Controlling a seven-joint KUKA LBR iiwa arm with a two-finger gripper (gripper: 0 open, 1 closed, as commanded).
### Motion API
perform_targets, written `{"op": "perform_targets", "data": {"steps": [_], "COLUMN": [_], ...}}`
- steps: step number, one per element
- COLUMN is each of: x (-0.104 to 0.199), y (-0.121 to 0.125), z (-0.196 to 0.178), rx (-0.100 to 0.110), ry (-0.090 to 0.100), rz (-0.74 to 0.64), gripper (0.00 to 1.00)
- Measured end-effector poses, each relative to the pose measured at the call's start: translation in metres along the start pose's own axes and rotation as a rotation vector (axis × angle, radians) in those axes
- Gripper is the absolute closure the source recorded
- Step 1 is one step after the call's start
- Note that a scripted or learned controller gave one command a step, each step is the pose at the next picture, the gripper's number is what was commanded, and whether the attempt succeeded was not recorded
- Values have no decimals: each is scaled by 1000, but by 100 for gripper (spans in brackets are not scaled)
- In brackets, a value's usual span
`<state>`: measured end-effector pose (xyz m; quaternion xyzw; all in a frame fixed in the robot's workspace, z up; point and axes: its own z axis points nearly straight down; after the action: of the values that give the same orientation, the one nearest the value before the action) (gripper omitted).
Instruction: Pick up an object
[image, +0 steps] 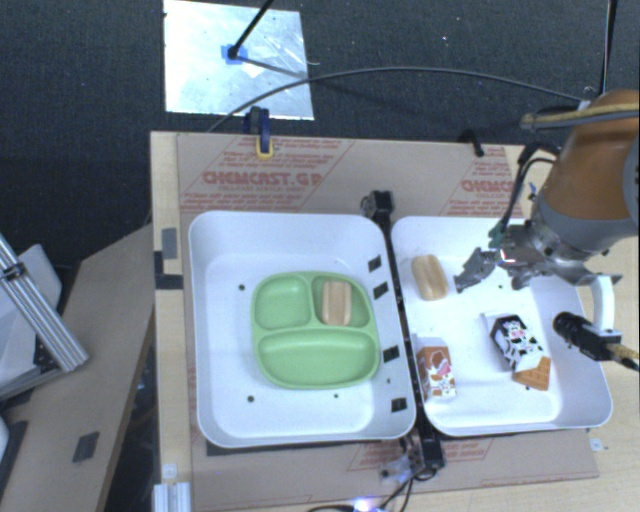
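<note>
Red "CHEMCAST GP" lettering (262, 179) on brown board (300, 160) behind both bins (230, 300).

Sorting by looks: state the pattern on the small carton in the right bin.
Black-and-white cow patches on the small carton, clearest in the camera view.

Bench (165, 300) under two white bins (215, 330)

"CHEMCAST GP" in red on the brown board (262, 180), partly repeated at right
</note>
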<state>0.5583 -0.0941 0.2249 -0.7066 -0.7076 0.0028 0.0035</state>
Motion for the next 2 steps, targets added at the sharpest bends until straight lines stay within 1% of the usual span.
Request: {"op": "perform_targets", "data": {"steps": [1, 2], "x": [0, -1], "y": [2, 3], "z": [-5, 58], "rx": [-10, -5], "ry": [-1, 0], "rz": [-2, 1], "gripper": [0, 0]}}
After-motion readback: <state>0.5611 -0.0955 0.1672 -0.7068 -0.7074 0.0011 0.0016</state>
